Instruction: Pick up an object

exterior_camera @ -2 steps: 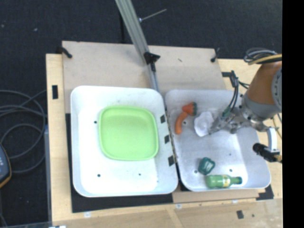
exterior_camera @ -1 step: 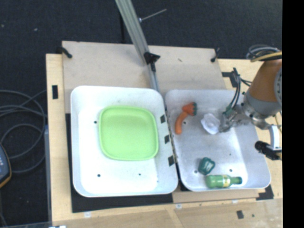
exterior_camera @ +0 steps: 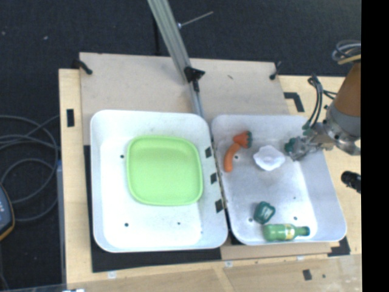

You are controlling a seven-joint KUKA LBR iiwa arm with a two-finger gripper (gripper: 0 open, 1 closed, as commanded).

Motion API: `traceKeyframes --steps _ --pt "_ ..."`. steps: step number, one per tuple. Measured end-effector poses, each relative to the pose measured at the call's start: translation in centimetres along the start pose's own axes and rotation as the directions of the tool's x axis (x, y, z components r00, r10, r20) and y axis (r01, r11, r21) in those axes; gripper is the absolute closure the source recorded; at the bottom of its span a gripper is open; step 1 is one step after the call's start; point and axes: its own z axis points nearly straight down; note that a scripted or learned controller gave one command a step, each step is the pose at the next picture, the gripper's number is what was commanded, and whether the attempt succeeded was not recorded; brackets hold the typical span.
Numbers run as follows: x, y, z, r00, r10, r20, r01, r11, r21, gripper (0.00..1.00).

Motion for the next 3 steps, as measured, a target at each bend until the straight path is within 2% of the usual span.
traceKeyframes --steps 2,3 --pt "0.7 -0.2 -10.3 1.0 -0.001 0.0 0.001 1.0 0.0 1.0" --pt "6.2 -0.2 -10.9 1.0 -0.004 -0.002 0.004 1.0 0.004 1.0"
